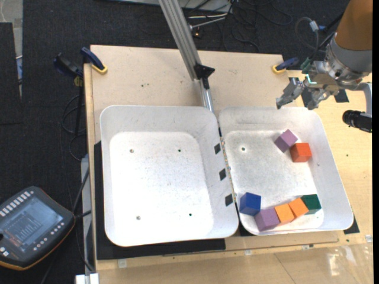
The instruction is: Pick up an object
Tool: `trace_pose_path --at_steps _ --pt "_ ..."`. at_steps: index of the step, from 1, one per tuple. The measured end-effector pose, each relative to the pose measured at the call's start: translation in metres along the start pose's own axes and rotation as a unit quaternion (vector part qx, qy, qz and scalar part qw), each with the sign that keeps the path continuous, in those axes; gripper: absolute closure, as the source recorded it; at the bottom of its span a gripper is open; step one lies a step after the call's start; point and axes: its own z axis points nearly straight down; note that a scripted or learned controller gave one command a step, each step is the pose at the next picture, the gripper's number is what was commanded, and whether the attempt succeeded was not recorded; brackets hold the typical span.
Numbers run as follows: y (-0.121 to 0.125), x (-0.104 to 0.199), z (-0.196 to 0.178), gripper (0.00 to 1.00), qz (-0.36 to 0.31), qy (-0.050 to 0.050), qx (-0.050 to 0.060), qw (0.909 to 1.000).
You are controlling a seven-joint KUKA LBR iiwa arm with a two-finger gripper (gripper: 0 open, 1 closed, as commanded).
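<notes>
The right bin [260, 126] holds several small blocks. A purple block [286, 139] and an orange block [301, 151] lie touching near its far right side. Along the near edge sit a blue block [250, 203], a purple block [267, 218], an orange block [285, 212] and a green block [310, 203] in a row. My gripper [301, 95] hangs above the bin's far right corner, up and right of the purple and orange pair, with nothing between its fingers, which stand apart.
The left bin [118, 120] lies beside the right one. A slanted metal pole [180, 31] crosses the back of the bench. Yellow clamps [98, 67] sit at the far corners. A teach pendant [29, 223] rests at the lower left.
</notes>
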Motion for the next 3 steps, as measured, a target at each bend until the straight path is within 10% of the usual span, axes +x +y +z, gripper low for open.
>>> trace_pose_path --at_steps 3 --pt "-0.012 -0.005 0.101 0.0 0.001 0.0 0.001 1.0"
